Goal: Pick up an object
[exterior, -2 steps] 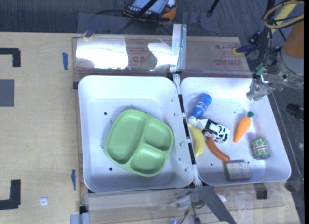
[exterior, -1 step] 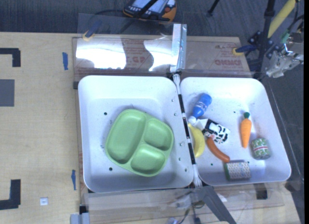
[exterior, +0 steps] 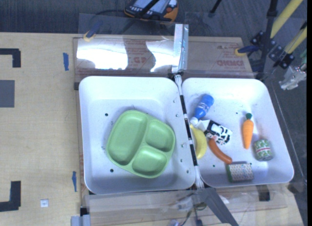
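The right bin [exterior: 273, 98] holds several small objects. A blue and white bottle [exterior: 202, 107] lies near the divider, and below it is a yellow banana [exterior: 197, 142]. A black and white toy [exterior: 218, 133] sits beside an orange sausage-like piece [exterior: 220, 153]. An orange carrot [exterior: 248, 130] stands toward the right, with a green round item [exterior: 263, 149] under it. A speckled cylinder [exterior: 240, 171] lies near the front wall. My gripper [exterior: 292, 76] seems to be the pale shape at the right edge, outside the right bin's far corner and away from every object.
The left bin [exterior: 92, 122] holds a green divided plate [exterior: 141, 142]. A clear shiny panel [exterior: 126, 54] stands behind the bins with a metal post [exterior: 180, 47]. Black stands and a yellow pole [exterior: 290, 6] rise at the upper right.
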`<state>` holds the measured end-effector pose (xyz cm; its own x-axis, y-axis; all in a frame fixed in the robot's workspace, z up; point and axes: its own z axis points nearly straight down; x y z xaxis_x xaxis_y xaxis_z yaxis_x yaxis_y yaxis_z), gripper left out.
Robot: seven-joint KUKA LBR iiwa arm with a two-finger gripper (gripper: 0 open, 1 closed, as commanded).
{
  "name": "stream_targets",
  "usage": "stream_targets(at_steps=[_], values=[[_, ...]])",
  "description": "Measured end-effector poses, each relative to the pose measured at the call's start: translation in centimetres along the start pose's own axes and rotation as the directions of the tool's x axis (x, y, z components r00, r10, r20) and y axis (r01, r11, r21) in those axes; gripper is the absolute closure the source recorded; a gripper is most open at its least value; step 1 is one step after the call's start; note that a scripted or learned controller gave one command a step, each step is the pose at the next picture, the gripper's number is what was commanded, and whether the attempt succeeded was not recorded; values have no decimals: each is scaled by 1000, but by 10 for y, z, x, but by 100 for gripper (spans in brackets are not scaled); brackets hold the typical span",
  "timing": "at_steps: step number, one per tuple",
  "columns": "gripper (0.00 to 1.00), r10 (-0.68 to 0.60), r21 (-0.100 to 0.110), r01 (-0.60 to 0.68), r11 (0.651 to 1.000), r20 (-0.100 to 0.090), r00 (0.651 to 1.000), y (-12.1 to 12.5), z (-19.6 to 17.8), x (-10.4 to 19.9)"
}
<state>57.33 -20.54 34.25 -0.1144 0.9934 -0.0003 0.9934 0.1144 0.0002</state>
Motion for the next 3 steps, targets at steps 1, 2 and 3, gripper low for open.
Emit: stream_targets(at_steps=[1,2,3], values=[[100,457,3,-457,889,0,889,-60,18,15],[0,457,2,-457,889,0,889,-60,18,16],[0,479,2,-479,878,-1,878,-16,193,4]])
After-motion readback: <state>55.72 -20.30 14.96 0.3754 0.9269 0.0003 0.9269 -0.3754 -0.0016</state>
